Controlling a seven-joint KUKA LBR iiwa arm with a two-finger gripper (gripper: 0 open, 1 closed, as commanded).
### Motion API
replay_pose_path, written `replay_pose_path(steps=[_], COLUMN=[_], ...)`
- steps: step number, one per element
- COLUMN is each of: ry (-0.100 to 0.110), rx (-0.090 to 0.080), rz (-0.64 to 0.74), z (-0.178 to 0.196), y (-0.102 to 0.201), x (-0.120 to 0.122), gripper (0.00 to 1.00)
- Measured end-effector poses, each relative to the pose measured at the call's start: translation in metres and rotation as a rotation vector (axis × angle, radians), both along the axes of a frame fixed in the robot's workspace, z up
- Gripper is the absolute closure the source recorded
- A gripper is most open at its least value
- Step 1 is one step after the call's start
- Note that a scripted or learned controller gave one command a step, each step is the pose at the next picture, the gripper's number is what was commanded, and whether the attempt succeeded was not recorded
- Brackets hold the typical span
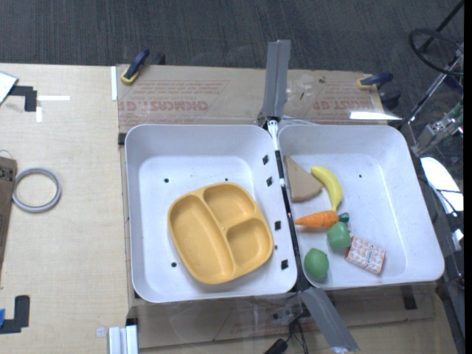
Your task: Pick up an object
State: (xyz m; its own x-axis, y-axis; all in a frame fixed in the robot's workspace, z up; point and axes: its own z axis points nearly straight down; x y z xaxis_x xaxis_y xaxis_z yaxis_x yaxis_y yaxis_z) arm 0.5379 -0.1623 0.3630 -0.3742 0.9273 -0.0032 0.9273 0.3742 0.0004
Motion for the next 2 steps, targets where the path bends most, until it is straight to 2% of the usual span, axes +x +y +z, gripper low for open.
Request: replay_pose_path(steps=[1, 2], ry=[0.003, 0.0], rx=[0.002, 0.001], rz=[0.212, 0.009], z=[-0.094, -0.036], y=[0.142, 0.098], x=[-0.034, -0.032], gripper=[1.0, 1.0])
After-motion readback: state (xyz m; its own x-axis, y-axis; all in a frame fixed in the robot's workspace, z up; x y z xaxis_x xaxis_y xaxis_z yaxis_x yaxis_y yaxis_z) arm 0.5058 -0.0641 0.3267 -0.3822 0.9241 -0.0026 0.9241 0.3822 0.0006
